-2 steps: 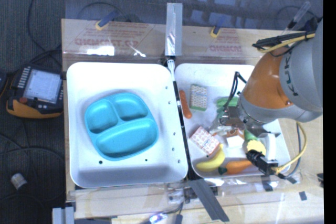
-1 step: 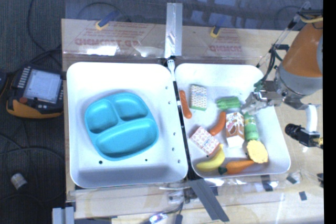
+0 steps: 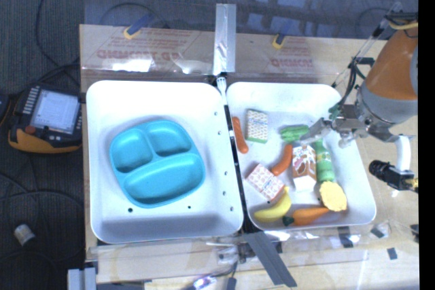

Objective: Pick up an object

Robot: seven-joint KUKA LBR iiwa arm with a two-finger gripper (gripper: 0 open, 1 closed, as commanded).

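The right bin (image 3: 353, 166) holds several toy foods. Among them are a checkered packet (image 3: 257, 124), a green piece (image 3: 294, 133), an orange carrot (image 3: 283, 159), a green bottle (image 3: 323, 164), a brown and white packet (image 3: 304, 163), a red and white packet (image 3: 264, 180), a banana (image 3: 274, 208), a second carrot (image 3: 309, 215) and a yellow piece (image 3: 333, 197). An orange stick (image 3: 239, 134) lies along the bin's left wall. My gripper (image 3: 330, 132) hangs over the right part of this bin, just above the green bottle and beside the green piece. Nothing shows in its grasp.
The left bin (image 3: 102, 112) carries a blue divided plate (image 3: 158, 161). A metal divider (image 3: 225, 44) stands at the back between the bins. A handheld console (image 3: 47, 117) lies on the floor to the left. The arm's orange band (image 3: 397, 64) is above the right bin's far right corner.
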